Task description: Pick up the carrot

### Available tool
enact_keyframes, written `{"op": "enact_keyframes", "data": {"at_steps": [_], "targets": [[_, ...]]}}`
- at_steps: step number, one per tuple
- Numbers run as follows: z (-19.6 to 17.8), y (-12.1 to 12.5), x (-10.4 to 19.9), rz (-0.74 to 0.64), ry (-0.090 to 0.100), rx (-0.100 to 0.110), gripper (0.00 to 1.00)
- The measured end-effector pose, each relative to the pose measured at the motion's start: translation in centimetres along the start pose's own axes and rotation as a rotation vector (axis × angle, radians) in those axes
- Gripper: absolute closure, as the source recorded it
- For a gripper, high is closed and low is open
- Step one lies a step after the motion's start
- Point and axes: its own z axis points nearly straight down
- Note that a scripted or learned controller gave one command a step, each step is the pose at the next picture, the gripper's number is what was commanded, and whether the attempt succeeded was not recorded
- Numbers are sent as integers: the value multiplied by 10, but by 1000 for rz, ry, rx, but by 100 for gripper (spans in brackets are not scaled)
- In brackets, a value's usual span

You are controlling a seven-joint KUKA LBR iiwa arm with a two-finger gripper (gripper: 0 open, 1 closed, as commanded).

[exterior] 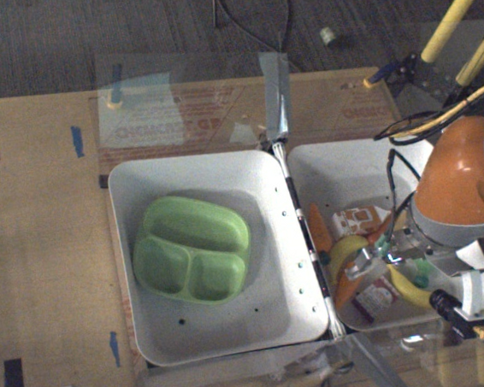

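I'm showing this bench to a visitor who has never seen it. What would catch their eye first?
Likely the green divided plate, lying alone in the left bin. Next the arm's orange band, looming over the right bin from the right. Under it sits a crowded heap: the carrot along the bin's left wall, a banana and small cartons, with the pincer down among them.

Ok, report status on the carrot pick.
Gripper low in the right bin, over the pile. Carrot against the bin's left wall, not visibly gripped. Banana and small carton crowd it.
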Motion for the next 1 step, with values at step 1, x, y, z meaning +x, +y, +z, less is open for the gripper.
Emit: {"op": "enact_keyframes", "data": {"at_steps": [1], "targets": [[32,21,-3,-88,-2,-8,0]]}}
